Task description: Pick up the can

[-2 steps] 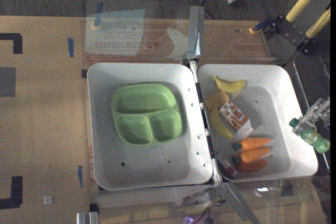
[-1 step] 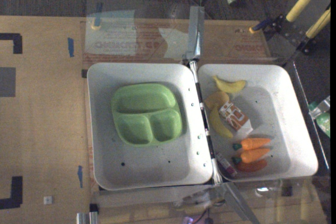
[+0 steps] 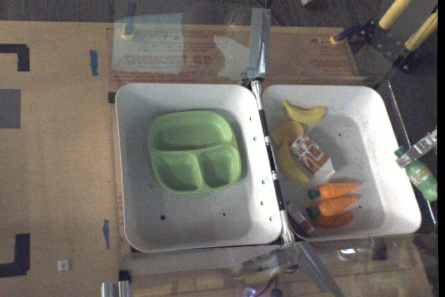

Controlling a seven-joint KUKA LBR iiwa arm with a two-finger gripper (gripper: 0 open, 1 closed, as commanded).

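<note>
One small dark can [image 3: 300, 218], apparently lying on its side, sits in the right-hand bin's [image 3: 375, 104] near corner by the dividing wall, just beside the carrots [image 3: 337, 205]; its long axis follows that wall.

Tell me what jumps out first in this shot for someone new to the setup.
The bright green divided plate sits alone in the middle of the left bin. The right bin holds a cluster along its left side: bananas at the top, a small carton below them, then two carrots near the bottom edge.
</note>
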